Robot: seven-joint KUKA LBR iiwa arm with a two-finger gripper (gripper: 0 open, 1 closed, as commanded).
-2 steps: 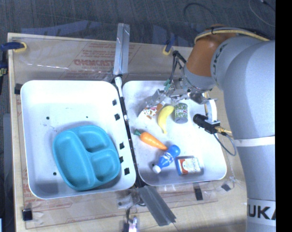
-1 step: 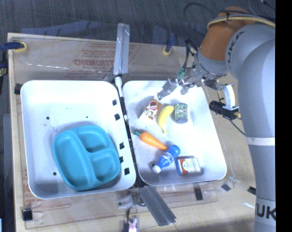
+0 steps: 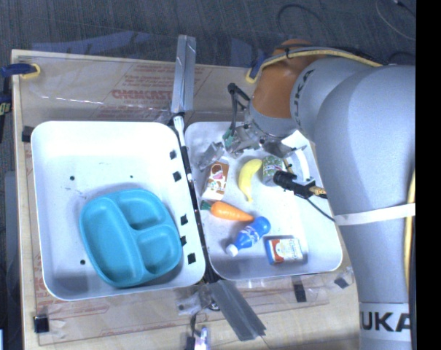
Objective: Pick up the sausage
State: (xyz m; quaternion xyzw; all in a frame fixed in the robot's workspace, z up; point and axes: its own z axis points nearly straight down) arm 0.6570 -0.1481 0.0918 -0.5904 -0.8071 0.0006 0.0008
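While the gripper (image 3: 238,138) reaches into the right bin (image 3: 322,257) near its far rim, beyond the banana (image 3: 248,176) and carrot (image 3: 230,211), its state cannot be told.

One camera fixed above looks down at a slant on both bins (image 3: 52,144); my arm (image 3: 351,122) enters from its right.

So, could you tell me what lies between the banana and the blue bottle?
The carrot lies between banana and blue bottle, seen in the camera view.
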